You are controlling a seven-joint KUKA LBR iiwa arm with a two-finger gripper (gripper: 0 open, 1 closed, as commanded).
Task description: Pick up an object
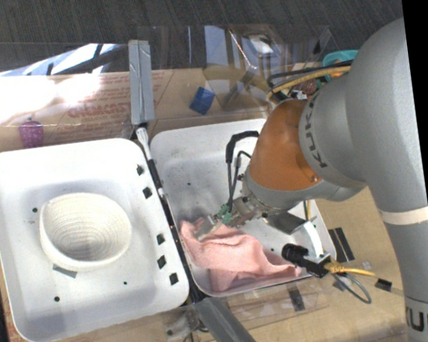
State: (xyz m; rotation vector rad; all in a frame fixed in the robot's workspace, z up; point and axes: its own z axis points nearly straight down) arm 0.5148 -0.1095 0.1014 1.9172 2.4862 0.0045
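Note:
A crumpled pink cloth (229,256) lies in the near part of the right bin (189,158). My gripper (227,214) is low in that bin, right at the cloth's upper edge, with the grey arm and its orange band above it. The cloth's top fold rises up to the gripper, but the wrist hides where they meet. A white ribbed bowl (85,228) sits in the middle of the left bin (11,177).
Cardboard lines the bench behind the bins. On it stand a small purple object (31,134) at the back left and a blue block (202,100) behind the right bin. Grey tape strips run between and below the bins.

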